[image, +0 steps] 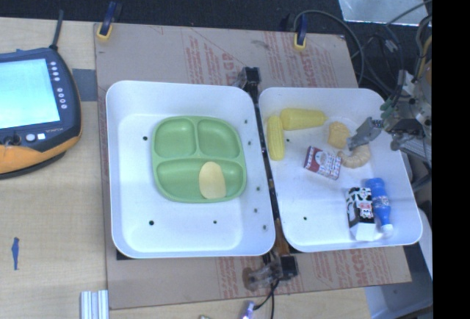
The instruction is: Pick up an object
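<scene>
camera view: claw point(376, 135) above pale, round, tan-beige cookie point(358, 156).

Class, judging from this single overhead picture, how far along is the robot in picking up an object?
Done: the gripper has reached into the right bin, over the beige piece. In hand: nothing shows between its fingers. Left: grasping and lifting; the corn cobs, small carton and blue bottle lie in the bin, and the yellow piece sits on the green plate.
</scene>
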